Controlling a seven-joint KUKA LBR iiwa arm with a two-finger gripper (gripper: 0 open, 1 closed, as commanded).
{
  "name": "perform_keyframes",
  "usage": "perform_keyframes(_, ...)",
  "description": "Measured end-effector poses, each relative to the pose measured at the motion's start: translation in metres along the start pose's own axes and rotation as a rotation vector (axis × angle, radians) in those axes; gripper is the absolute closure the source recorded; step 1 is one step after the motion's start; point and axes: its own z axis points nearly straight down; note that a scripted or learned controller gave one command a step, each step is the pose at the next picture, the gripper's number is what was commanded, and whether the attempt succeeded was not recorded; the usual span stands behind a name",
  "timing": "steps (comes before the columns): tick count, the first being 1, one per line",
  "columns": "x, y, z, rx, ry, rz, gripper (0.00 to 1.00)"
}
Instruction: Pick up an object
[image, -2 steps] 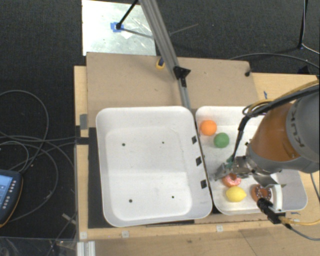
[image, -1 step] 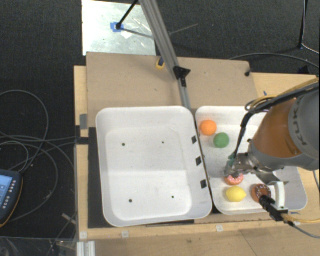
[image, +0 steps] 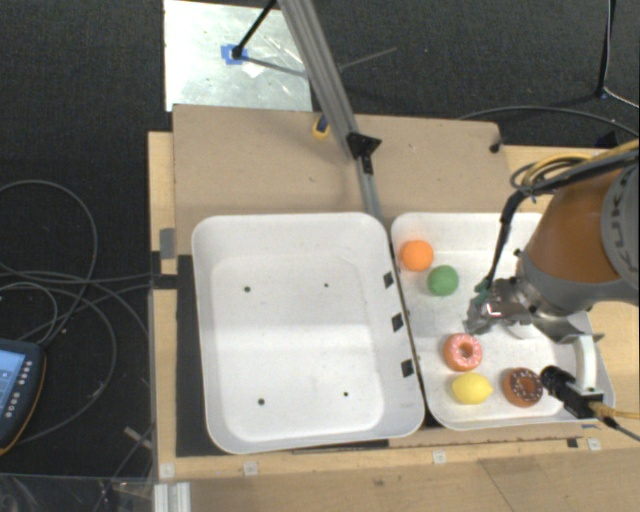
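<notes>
Pink donut (image: 462, 351) just below pincer (image: 478, 318), apart

The arm (image: 585, 240) runs off the right edge and covers the right bin's (image: 450, 232) far side; the gripper (image: 487, 312) is too small to read

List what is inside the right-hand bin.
The right bin holds an orange ball, a green ball, a pink donut, a yellow lemon and a chocolate donut. The arm covers the bin's right part.
</notes>
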Motion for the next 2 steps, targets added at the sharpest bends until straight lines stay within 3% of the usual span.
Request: perform_keyframes(2, -0.009, 0.011, -0.100, 0.000, 0.000, 0.000, 1.00)
